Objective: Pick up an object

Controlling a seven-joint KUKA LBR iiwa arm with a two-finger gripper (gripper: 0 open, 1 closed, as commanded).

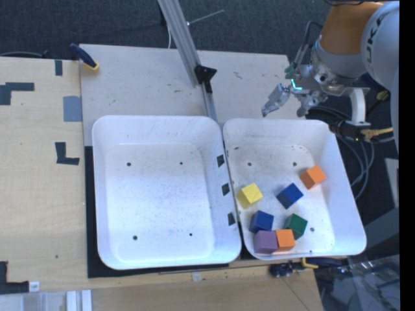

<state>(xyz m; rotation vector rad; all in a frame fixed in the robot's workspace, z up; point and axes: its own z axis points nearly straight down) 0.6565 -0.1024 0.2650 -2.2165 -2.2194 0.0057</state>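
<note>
Tabletop point(149, 76): pale wood surface carrying both bins, with grey tape marks on its left part.
Arm point(363, 24): grey with an orange band, entering from the upper right, its wrist above the far right corner of the right bin.
Left bin point(104, 135): shallow white tray, its floor speckled with dark marks, touching the right bin along its right rim.
Right bin point(331, 148): shallow white tray holding all seven blocks, gathered in its near half.
Metal rail point(181, 37): slanted silver bar running from the top edge down to the seam between the bins.
Gripper point(288, 102): hangs just beyond the far rim of the right bin, fingers spread apart with nothing between them, well apart from the blocks.
Yellow block point(250, 194): near the left wall of the right bin, left of the others.
Blue block point(290, 195): right of the yellow one, tilted, standing apart.
Orange block point(313, 176): farthest back and rightmost, close to the right wall.
Dark blue block point(262, 221): in front of the yellow one, touching the purple one.
Green block point(297, 225): just beside the near orange block.
Purple block point(265, 241): at the near rim, touching the near orange block.
Near orange block point(285, 239): between purple and green.
Blue-yellow tool point(84, 56): on the tabletop's far left corner.
</note>
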